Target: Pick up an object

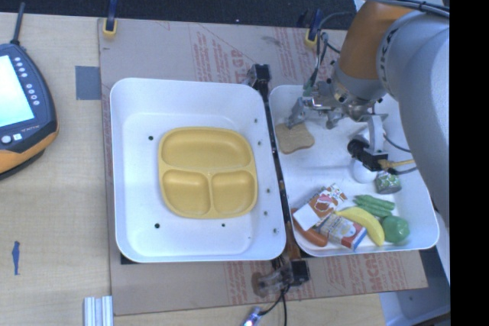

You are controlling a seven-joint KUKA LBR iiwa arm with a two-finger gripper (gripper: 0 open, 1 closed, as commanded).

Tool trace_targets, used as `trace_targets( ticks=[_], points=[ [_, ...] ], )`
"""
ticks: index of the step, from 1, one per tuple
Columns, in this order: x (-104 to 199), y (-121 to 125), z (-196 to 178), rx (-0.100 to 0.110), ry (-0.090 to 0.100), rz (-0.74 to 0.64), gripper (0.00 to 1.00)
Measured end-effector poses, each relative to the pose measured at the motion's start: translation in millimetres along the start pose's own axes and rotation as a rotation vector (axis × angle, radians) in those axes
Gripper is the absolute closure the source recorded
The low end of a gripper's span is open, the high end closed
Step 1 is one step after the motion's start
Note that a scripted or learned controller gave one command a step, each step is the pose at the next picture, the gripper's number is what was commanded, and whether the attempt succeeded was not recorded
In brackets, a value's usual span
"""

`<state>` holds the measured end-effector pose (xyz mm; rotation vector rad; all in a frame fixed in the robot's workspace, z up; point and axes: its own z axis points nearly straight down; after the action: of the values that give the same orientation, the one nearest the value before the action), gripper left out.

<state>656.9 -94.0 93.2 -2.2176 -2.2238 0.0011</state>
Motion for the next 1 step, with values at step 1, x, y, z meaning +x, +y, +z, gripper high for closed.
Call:
trace_targets(
  ticks=[1],
  points=[
    [-2.0,0.0,0.1,0.0,0.0,0.0,0.0]
  ],
)
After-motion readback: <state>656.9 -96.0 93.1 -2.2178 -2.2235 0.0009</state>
